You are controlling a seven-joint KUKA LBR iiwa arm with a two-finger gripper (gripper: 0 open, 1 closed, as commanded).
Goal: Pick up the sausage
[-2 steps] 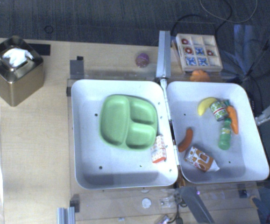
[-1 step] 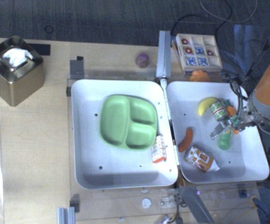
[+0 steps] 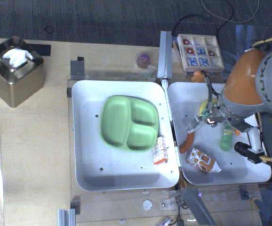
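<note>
The sausage (image 3: 187,142) is a short reddish-brown link lying at a slant on the floor of the right bin (image 3: 249,175), close to its left wall. My gripper (image 3: 196,124) hangs just above and to the right of the sausage's upper end, reaching in from the right under the grey and orange arm. Nothing shows between the gripper and the sausage, and the view does not show contact between them.
In the right bin lie a brown and white snack packet (image 3: 202,160), a green bottle (image 3: 226,139) and a yellow item (image 3: 204,108) partly under the wrist. The left bin (image 3: 86,173) holds a green divided plate (image 3: 129,121) and a small red and white carton (image 3: 160,150).
</note>
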